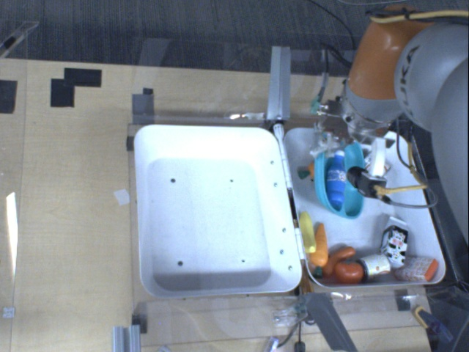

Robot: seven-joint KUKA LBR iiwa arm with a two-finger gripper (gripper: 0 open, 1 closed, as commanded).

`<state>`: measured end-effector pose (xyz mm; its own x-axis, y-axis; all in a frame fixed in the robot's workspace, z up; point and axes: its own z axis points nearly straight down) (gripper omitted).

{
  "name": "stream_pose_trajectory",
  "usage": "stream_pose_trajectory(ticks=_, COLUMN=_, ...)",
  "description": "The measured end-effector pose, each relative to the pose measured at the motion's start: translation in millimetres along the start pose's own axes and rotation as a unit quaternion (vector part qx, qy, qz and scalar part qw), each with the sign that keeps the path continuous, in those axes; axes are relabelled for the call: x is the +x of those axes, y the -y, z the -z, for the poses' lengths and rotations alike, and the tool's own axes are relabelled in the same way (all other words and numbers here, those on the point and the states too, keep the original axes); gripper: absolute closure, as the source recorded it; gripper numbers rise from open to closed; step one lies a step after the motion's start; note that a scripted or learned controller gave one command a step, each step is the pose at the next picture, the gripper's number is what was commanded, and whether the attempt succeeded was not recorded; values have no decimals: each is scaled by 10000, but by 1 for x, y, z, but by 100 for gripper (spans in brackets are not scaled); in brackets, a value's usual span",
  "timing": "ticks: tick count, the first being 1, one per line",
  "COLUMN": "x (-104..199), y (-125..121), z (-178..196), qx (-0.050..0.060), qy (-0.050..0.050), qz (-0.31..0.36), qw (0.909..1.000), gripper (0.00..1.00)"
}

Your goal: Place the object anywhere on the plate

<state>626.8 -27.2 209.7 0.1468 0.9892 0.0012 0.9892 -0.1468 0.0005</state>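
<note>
On the desk point(66, 218) we see two white bins. The left bin point(209, 270) shows only bare floor. In the right bin point(432, 229), at its 12 o'clock end, a blue bottle point(335, 182) lies in a tilted teal plate point(355, 200) beneath the pincer point(350, 144); whether it grips we cannot tell. At 6 o'clock lie a banana point(305, 229), carrot point(320, 245) and tomato point(349, 271).
</note>
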Motion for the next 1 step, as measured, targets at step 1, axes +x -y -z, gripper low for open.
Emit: stream_pose_trajectory(ticks=1, x=22, y=42, z=51, qx=9, qy=1, qz=1124, qw=9937, gripper=100)
